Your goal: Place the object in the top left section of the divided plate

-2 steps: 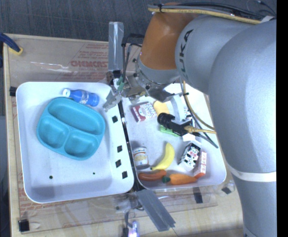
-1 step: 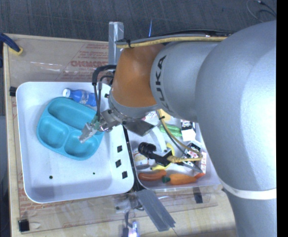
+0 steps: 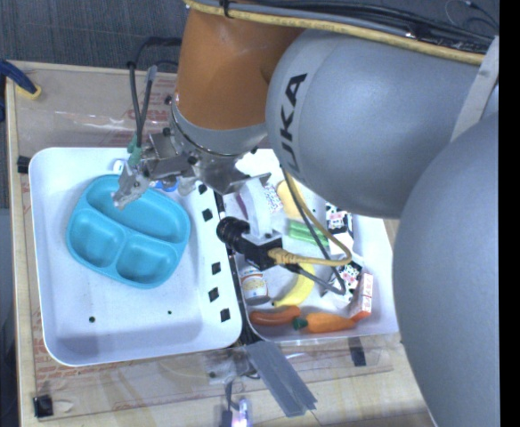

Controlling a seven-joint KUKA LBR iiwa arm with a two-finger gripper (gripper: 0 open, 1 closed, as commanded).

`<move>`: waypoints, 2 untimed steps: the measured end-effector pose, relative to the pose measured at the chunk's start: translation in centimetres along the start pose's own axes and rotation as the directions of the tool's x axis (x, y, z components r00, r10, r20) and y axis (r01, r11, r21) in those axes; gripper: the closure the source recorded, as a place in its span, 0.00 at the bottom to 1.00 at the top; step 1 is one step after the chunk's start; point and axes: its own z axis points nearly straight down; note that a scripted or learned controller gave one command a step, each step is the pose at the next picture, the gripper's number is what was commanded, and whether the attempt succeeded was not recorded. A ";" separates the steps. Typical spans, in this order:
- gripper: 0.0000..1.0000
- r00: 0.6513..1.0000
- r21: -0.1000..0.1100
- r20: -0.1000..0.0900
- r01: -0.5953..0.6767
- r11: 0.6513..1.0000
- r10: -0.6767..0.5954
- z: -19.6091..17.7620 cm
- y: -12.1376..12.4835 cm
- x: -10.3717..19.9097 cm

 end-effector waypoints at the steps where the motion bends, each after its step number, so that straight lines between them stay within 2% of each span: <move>1: 0.00 0.997 0.007 0.000 0.077 0.997 -0.077 15.3 -4.9 4.5; 2: 0.00 0.989 -0.002 -0.003 -0.151 0.989 0.150 20.7 -3.9 -1.0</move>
